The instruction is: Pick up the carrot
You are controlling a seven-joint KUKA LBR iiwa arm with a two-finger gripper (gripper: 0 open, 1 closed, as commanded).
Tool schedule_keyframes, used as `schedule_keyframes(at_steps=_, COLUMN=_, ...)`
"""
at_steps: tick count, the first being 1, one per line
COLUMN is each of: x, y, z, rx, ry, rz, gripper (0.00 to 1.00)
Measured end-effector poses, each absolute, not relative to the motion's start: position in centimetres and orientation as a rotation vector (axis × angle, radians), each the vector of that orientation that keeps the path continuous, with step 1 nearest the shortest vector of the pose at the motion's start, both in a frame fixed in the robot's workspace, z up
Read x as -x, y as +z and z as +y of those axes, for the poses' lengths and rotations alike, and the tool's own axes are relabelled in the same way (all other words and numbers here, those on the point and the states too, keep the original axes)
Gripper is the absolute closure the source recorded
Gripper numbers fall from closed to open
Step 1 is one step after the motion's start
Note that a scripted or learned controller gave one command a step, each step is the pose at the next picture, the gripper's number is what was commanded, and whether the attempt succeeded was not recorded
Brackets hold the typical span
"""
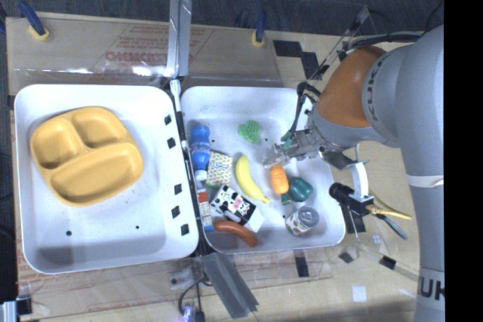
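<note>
Camera view: carrot (279, 179) in right bin (226, 98) between banana (248, 179) and teal toy (299, 189), likely light, stiff, smooth plastic; best pinched across mid-body; gripper (289, 147) just above, finger state unreadable.

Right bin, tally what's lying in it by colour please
Orange: 1, carrot
Yellow: 1, banana
Green: 2, leafy piece, teal piece
Blue: 1, bottle
Red-brown: 1, sausage
Other: 3, can, patterned packet, black-and-white box
Total: 9
</note>
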State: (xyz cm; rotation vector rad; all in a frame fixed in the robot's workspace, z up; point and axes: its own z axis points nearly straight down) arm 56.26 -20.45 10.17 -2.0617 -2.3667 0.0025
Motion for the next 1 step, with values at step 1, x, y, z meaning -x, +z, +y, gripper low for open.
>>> schedule_keyframes(at_steps=1, x=-58.61, y=21.83, z=-19.73, rx=2.235, ry=0.002, rz=-2.207, gripper=1.00)
